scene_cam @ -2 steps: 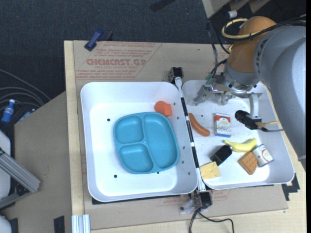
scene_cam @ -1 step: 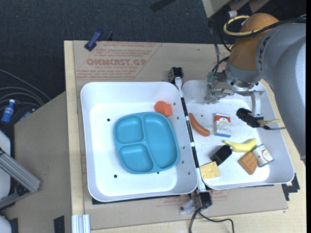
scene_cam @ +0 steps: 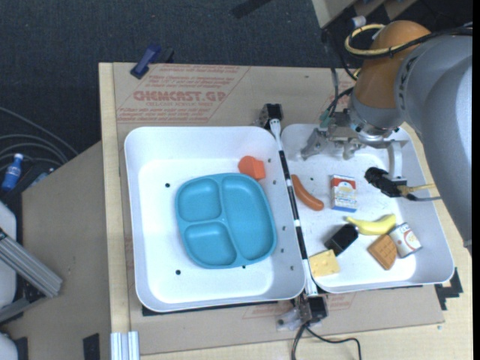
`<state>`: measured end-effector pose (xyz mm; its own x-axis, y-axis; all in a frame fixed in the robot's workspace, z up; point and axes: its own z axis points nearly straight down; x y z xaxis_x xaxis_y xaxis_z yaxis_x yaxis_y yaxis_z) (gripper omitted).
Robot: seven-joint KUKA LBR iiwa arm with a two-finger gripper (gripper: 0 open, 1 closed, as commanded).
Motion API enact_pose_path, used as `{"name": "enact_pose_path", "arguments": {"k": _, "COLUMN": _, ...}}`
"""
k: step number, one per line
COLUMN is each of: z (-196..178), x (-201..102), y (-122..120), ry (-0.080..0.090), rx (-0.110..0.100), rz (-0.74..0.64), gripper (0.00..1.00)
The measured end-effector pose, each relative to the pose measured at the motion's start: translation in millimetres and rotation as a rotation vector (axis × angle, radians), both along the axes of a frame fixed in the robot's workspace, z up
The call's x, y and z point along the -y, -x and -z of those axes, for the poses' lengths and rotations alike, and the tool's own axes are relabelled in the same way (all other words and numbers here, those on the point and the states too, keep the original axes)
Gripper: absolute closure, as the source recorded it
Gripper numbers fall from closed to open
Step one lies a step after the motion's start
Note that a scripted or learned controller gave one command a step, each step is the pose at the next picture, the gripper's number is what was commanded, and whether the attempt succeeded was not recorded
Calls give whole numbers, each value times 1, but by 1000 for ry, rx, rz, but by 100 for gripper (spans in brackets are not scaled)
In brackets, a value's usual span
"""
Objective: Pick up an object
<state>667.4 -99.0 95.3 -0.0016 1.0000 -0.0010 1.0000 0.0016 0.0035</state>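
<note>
A: Camera view, from above: the gripper (scene_cam: 335, 142) hangs over the far end of the right bin (scene_cam: 431, 270), fingers spread open, nothing between them.

B: What lies nearest it?

A: A sausage (scene_cam: 307, 192), orange-red, lying at a slant beside the divider, just below the gripper. A small red and white box (scene_cam: 343, 193) sits next to it. Further down lie a banana (scene_cam: 371, 223), a black block (scene_cam: 342, 238), a cheese wedge (scene_cam: 324, 263), a brown cracker (scene_cam: 382, 252) and a small can (scene_cam: 407, 238), crowded together.

B: Which would you go for?

A: The sausage, I think. It stands apart from the cluster, looks light and probably rubbery, so it should give a little under the pads. Take it across the middle, fingers square to its length; the ends taper and could slip out.

B: And the left bin (scene_cam: 142, 201)?

A: A blue divided plate (scene_cam: 225, 220) lies flat there, too broad to pinch except at its rim, with an orange piece (scene_cam: 253, 167) touching its far corner. That piece is small and rounded, likely to roll away.
</note>
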Motion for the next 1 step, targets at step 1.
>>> {"name": "enact_pose_path", "arguments": {"k": 1, "z": 11, "x": -5, "y": 1, "ry": -2, "rx": -6, "rz": 1, "gripper": 0}}
